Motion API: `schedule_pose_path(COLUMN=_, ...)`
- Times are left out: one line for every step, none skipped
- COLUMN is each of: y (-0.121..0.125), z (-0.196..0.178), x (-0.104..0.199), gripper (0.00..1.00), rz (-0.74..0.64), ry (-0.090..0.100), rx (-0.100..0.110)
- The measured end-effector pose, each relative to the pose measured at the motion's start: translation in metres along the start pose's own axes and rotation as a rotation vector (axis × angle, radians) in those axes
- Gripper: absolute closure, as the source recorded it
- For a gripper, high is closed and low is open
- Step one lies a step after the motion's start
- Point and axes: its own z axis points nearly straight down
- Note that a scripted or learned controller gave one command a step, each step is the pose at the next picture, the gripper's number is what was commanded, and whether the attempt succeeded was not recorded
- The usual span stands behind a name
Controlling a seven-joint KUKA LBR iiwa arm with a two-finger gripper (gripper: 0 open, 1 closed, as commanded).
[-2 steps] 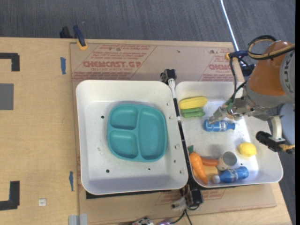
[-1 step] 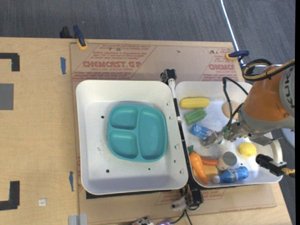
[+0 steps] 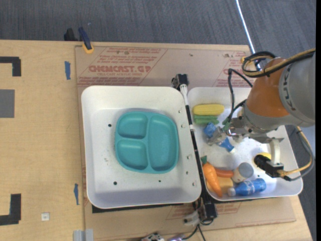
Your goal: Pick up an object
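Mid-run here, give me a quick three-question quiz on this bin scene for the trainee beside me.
1. True or false: the teal divided plate lies in the left bin.
2. Which lies nearest the right bin's near edge: A) yellow corn toy B) blue bottle C) teal divided plate?
3. Fill in: the gripper hangs over the ____ bin.

Key: 1 true; 2 B; 3 right.

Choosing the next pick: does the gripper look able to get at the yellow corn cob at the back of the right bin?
Probably yes. The yellow corn cob lies uncovered in the right bin, and the gripper hovers just in front of it, with nothing between them.
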Motion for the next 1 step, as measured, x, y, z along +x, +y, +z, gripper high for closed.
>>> schedule_pose_path(y=0.0007, z=-0.0108, x=-0.0012, gripper=1.00, rz=0.002, ry=-0.002, rx=-0.003)
